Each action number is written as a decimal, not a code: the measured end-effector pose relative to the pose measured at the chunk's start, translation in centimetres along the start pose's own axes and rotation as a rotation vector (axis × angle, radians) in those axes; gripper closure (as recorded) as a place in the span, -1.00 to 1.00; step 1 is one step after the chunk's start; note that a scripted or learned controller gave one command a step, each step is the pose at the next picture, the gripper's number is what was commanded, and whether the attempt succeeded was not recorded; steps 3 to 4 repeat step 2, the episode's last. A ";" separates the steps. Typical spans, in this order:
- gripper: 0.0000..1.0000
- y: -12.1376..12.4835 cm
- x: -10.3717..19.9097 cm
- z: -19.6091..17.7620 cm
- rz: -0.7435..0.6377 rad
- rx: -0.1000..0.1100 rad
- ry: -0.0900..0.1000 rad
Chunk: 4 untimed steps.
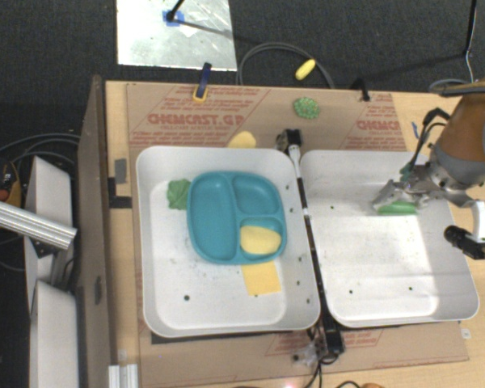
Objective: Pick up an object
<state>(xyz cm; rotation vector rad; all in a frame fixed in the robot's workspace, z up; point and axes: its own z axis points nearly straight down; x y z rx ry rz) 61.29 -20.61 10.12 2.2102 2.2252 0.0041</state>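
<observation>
Green and narrow, the object lies in the right bin, part-covered by the gripper; whether the fingers grip it cannot be told. The arm is cut off at the frame's edge.

Fixed overhead camera, slanted down, both bins

The grey arm with its orange band is reaching in from the right, its wrist bending down and leftward. The gripper is pointing low at its tip, with something green lying right between its fingers.
</observation>
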 end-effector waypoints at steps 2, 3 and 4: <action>1.00 0.0 11.2 -9.7 -0.002 0.002 0.004; 1.00 0.0 11.2 -9.7 -0.002 0.002 0.004; 1.00 0.0 11.2 -9.7 -0.002 0.002 0.004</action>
